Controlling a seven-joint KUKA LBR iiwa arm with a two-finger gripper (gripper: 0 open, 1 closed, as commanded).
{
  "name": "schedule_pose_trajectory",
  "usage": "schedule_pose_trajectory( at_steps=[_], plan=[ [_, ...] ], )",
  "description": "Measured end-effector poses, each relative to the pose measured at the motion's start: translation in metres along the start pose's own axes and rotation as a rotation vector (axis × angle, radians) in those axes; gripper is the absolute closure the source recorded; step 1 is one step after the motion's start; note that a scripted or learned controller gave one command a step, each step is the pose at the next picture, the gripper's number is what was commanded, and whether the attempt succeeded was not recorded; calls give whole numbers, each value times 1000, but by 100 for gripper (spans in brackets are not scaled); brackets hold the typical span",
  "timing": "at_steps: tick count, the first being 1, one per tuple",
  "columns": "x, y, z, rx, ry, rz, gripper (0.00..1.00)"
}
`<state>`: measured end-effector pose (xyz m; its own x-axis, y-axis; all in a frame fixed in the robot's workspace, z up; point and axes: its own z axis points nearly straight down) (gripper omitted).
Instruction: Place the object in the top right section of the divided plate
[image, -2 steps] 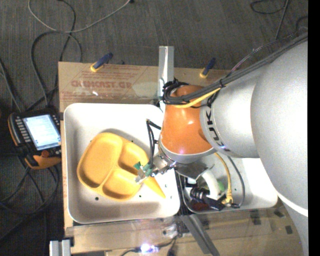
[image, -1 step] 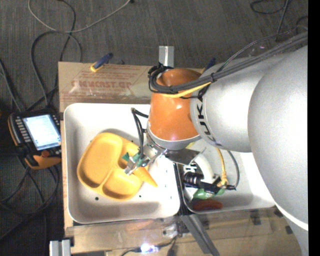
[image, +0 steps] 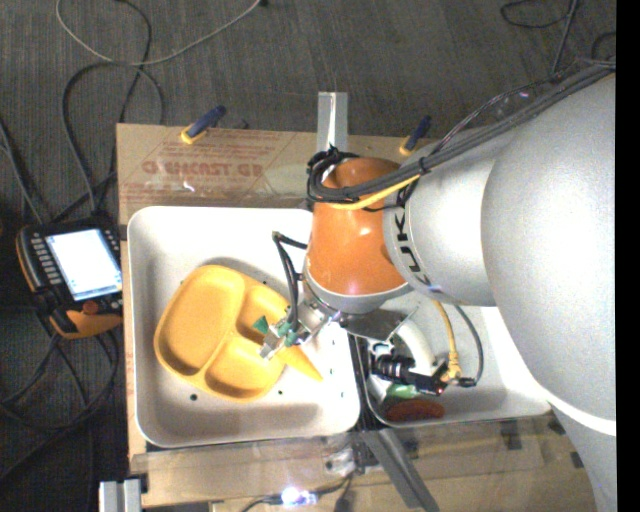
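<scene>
We are viewing the gripper (image: 277, 337) hovering over the yellow divided plate (image: 200, 330) (left bin (image: 150, 400)); its grip state we cannot tell, an orange object (image: 305, 365) lying beside.

Robotics lab — white bins (image: 140, 300) on a clamped cardboard-topped bench (image: 200, 170), loose cables (image: 90, 60) across carpet, teach pendant (image: 75, 265) alongside.

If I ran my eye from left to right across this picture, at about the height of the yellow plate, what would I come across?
Handheld screen device → left white bin → yellow divided plate → gripper over the plate's right edge → orange object → right white bin, holding a dark reddish object.
</scene>
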<state>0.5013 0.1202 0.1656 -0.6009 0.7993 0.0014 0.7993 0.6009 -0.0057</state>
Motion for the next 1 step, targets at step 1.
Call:
schedule_pose_trajectory(
  at_steps=[1],
  plan=[
    [11,-14,-14,0,-1,-124,100]
  ],
)
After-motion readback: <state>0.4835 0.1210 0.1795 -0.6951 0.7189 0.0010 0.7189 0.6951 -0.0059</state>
